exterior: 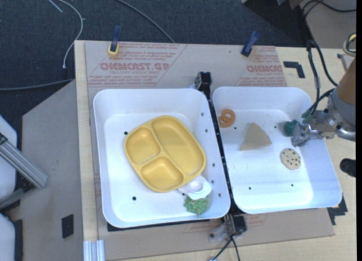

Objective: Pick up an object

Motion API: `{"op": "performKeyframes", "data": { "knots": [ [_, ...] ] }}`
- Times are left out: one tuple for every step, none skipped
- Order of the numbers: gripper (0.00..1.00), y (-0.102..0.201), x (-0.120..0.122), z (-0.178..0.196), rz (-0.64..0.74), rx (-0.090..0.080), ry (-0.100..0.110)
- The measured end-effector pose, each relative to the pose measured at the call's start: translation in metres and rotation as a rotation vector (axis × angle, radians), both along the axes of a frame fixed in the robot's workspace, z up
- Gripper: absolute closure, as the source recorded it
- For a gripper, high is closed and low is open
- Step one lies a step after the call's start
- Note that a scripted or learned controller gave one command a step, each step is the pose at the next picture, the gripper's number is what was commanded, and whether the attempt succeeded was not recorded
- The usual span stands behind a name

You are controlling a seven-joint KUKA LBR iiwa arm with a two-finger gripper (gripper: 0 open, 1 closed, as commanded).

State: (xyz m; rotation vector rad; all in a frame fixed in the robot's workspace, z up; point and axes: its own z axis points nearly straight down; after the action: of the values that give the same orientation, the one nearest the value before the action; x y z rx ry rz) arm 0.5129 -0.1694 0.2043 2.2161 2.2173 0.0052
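Observation:
My gripper [301, 133] hangs over the right side of the right bin [271, 195], reaching in from the right. A small dark green object [291, 126] sits right at its tip, on the left side; whether it is gripped is unclear. A speckled round cookie [291, 158] lies just below the gripper on the bin floor. A tan triangular slice [255, 137] lies left of it, and a small orange ring [227, 118] rests near the bin's left wall.
The left bin [110, 141] holds a yellow divided plate [164, 152], with a white piece [196, 187] and a green leafy piece [197, 204] at its lower right corner. Blue clamps [115, 38] [250, 43] grip the far board edge. Cables trail at the right.

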Motion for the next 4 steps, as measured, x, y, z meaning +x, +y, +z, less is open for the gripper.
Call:
{"op": "performKeyframes", "data": {
  "knots": [
    [1.00,0.000,0.001,0.019,0.001,0.001,0.003],
    [1.00,0.059,0.013,0.027,0.007,0.004,0.004],
    [1.00,0.113,0.022,0.036,0.006,0.004,0.005],
    [1.00,0.158,0.024,0.025,0.005,0.005,0.010]
  ]
}}
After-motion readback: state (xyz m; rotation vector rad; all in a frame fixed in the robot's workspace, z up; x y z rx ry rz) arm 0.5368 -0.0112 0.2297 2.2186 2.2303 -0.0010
